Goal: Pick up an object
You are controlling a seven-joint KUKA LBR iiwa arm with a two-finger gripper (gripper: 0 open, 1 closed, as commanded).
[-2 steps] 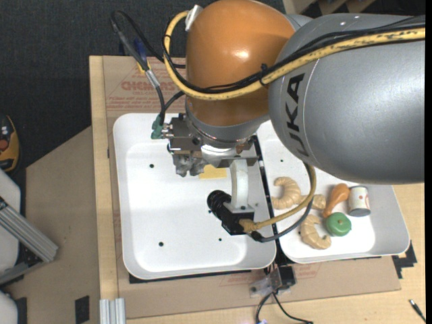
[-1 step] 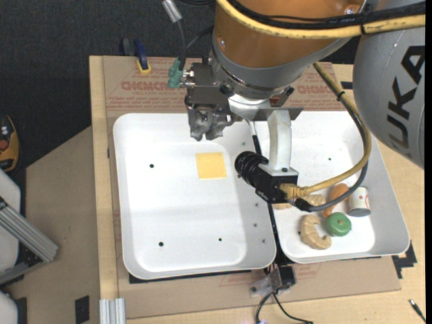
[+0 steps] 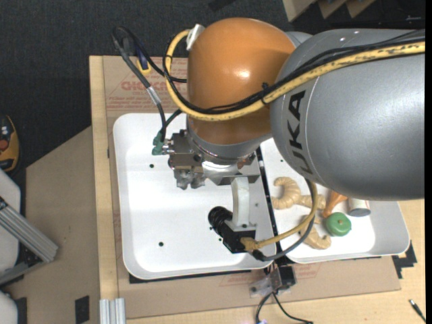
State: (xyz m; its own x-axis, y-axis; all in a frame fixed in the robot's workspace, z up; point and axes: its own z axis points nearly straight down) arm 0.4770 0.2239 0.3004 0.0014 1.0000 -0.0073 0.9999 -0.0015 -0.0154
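Grey and orange, hanging with claw (image 3: pixel 187 171) over the left bin (image 3: pixel 135 201); impossible telling whether parted or closed. Likely needing moving right, toward green round toy (image 3: pixel 337 223) and tan curl (image 3: pixel 290 194) lying in right bin (image 3: pixel 385 241), centring above one before lowering.

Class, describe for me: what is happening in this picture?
A grey and orange arm hangs over the left bin, with its gripper near the bin's white floor. Nothing is visibly held. A green round piece and a beige curled piece lie in the right bin, apart from the gripper.
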